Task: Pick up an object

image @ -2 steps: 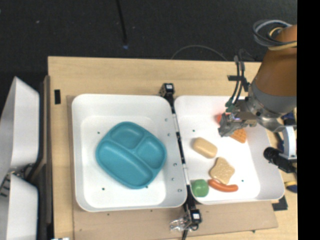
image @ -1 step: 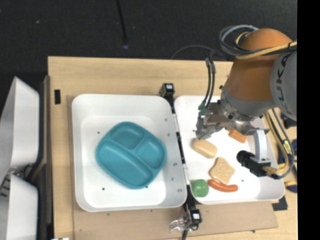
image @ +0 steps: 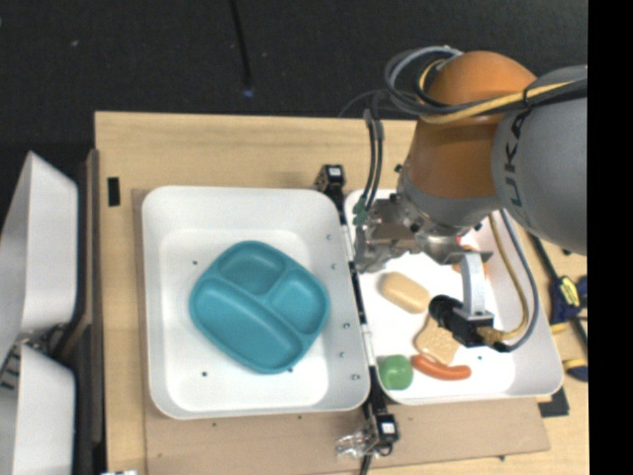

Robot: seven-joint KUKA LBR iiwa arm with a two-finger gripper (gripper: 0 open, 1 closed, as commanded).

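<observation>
My gripper (image: 370, 243) hangs over the left wall of the right bin (image: 524, 374), under the grey and orange arm. Just right of it and a little nearer the front lies a tan bread roll (image: 405, 292). In front of the roll lie a square cracker (image: 436, 344), a green block (image: 395, 372) and a red-orange sausage (image: 441, 369), all near the bin's front wall. The gripper stands apart from the roll, and I see nothing held in it. The arm hides the back of the right bin.
The left bin (image: 168, 364) holds a teal divided plate (image: 259, 306) in its middle. The two bins meet at a shared rim directly under the gripper. Wooden bench shows around both bins.
</observation>
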